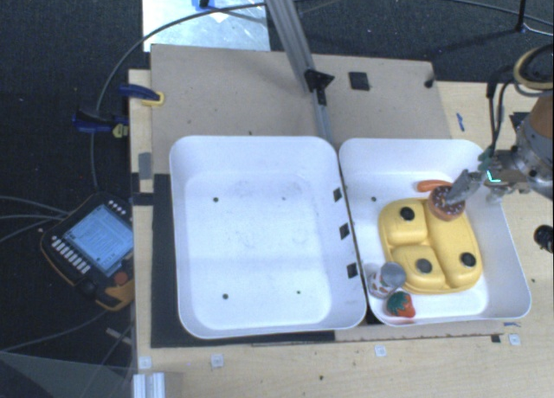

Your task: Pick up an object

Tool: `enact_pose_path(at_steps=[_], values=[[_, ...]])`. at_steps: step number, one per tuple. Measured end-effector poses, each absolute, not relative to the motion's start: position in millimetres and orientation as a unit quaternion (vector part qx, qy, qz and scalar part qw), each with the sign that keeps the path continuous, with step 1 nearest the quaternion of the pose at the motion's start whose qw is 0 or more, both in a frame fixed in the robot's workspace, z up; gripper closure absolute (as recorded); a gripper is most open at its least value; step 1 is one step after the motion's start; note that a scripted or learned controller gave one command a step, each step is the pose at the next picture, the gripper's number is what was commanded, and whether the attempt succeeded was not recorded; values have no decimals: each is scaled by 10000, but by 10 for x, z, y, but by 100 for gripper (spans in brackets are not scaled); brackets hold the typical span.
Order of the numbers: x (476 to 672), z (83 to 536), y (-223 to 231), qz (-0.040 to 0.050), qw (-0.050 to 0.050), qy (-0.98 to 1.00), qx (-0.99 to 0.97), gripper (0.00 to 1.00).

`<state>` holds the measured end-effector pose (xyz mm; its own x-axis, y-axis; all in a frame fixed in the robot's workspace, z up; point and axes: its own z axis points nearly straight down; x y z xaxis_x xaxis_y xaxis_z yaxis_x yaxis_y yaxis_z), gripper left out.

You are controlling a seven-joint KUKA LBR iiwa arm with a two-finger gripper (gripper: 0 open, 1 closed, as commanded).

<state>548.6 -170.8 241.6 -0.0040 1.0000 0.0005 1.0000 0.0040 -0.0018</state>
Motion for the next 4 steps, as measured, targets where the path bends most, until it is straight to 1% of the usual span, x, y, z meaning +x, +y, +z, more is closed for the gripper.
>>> enact_pose_path(at_steps=[1, 3, 4], values=[[5494, 2429, -1708, -4, -6, -7087, -7055, 0], [5538, 1561, -1829, 4, -1, -7075, -7067, 0], [5595, 1310, -1762, -43, -68, -7086, -7056, 0]])
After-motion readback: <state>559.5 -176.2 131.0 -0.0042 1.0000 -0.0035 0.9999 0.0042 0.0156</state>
